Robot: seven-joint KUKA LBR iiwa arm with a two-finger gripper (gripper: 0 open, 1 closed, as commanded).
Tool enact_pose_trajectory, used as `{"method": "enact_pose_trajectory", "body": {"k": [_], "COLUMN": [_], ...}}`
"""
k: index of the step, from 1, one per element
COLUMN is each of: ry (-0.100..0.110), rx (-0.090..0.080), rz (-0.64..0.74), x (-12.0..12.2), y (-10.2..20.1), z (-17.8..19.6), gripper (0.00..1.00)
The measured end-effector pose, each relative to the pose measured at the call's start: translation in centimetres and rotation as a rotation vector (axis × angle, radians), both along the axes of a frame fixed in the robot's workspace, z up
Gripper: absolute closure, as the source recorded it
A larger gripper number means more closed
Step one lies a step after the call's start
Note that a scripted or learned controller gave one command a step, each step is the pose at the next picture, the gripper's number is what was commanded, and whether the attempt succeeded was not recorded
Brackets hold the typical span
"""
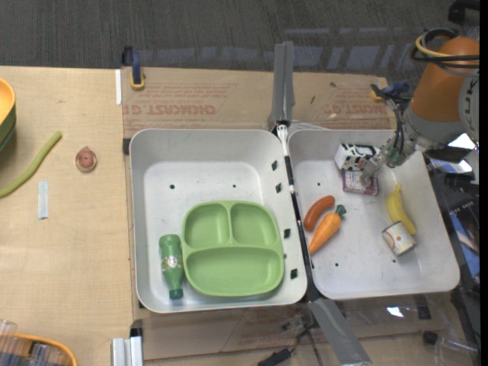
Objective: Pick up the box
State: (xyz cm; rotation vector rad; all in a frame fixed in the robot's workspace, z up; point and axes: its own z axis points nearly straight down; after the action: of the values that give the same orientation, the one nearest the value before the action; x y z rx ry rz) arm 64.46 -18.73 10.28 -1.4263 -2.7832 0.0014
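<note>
Reaching: the arm [446, 90] comes in from the upper right of the frame, and its gripper [381, 166] is down in the right bin [381, 277], at the box's right side.
Step in hand: judged as the approach or the closing on the box, not yet a lift; the box looks to rest on the bin floor.
Box: the box [356, 168], small, white and pink with dark print, lies in the upper part of the right bin, near its back wall.
Gripper state: whether its fingers are spread or pinching the box cannot be told; the tip blurs into the box's right edge.
Neighbours: a banana [401, 210] lies just right and below the box, a small cup [399, 239] under that; a sausage [319, 211] and a carrot [326, 229] lie lower left, apart from the box.
Left bin: a green divided plate [232, 248] and a green bottle [171, 266] lie there, well apart from the work.
Next move calls for: a sure hold across the box's sides, then a straight rise clear of the banana; if the grip is only on a corner, the box would likely slip.
</note>
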Motion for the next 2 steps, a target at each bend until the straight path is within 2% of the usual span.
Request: {"method": "enact_pose_trajectory", "body": {"k": [1,2], "ry": [0.016,0.015], "rx": [-0.023,-0.022], "rz": [-0.100,-0.206], "x": [0.65,0.65], "y": [1.14,1.49], "z": [-0.03,-0.05], "gripper": [1.00,1.00]}}
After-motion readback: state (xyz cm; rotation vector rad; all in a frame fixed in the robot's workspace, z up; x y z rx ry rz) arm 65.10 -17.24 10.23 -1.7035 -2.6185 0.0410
